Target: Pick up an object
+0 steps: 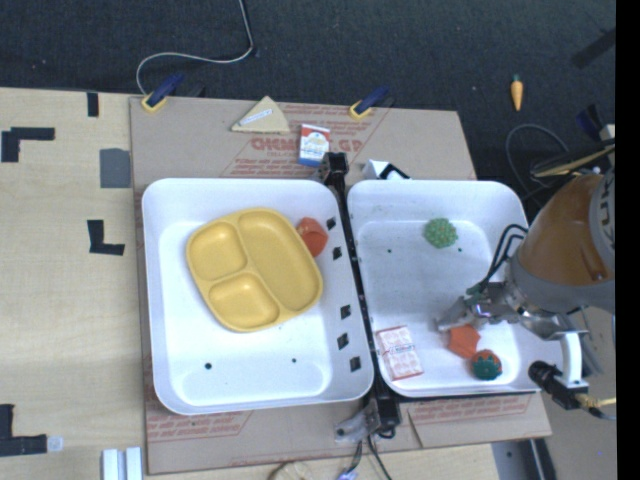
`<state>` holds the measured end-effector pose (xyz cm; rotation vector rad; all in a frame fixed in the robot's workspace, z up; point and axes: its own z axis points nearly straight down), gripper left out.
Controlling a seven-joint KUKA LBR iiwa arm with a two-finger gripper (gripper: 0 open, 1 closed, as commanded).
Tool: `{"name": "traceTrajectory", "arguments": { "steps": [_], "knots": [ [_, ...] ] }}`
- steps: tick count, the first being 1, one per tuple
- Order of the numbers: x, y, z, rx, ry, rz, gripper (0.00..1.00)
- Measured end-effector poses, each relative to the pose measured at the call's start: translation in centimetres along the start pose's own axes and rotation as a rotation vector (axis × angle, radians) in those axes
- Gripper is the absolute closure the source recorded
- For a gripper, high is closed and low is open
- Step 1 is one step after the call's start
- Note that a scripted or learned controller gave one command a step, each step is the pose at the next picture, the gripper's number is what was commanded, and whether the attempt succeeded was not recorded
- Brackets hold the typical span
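Nearest to the camera, at the lower edge of the right bin [500, 200], a small teal ball [487, 366] is seen, and touching it on its upper left an orange block [463, 341] is lying. Just above this block the tool [462, 317] is found, reaching in from the right under the orange band of the arm [565, 243]. The block is therefore taken as the thing to be picked: it lies directly below the tool in the view, slightly toward the near rim of the bin, so close that a short descent seems to be all that is needed. Whether the tool is released or clenched cannot be told, because its tip is seen only as a grey blur.

The block is small, flat-looking and of a dull orange-red colour, with rough corners; no clear long axis can be made out (it appears almost square from this angle). The ball beside it may be pushed when the block is grasped.

Further left on the bin floor a red-and-white card [398, 352] is lying, well apart, and a green fuzzy ball [440, 233] rests near the far wall. In the left bin [165, 268] a yellow divided plate [254, 267] is placed, with a small orange cup [313, 235] beside it.
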<state>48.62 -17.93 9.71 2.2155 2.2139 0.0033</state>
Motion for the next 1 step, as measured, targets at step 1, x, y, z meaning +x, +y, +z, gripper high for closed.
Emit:
{"name": "traceTrajectory", "arguments": {
  "steps": [1],
  "knots": [
    [9.57,0.37,-8.78,0.008,0.007,-0.004,1.0]
  ]
}}
